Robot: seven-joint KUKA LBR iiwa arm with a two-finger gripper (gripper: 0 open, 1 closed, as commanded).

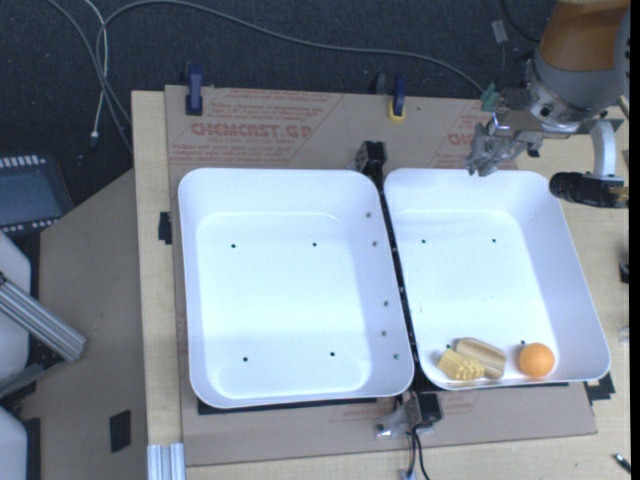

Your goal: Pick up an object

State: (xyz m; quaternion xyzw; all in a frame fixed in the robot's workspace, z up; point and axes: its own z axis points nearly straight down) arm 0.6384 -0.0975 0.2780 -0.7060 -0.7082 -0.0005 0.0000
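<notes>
Sitting along the near wall of the right-hand shallow white plastic bin [570,268] are the three things on offer: a small round orange ball [537,360] toward the near right corner, and to its left a yellow corn-cob-shaped piece [461,367] with a tan bread-roll-shaped piece [482,351] lying just behind it, the two touching or very nearly so. The ball sits a little apart from that pair. Beside this bin, across a narrow black seam, lies the left-hand shallow white plastic bin [200,268], its floor marked with a few small dark dots. Both bins rest on a brown cardboard sheet with red printing [250,123], held by blue clamps [194,86] at its far edge. And up at the far edge of the right bin hangs the small metal two-finger gripper [484,164], well away from all three objects, beneath the grey arm with its orange band [585,28]. Whether it is parted or closed, I cannot tell.
</notes>
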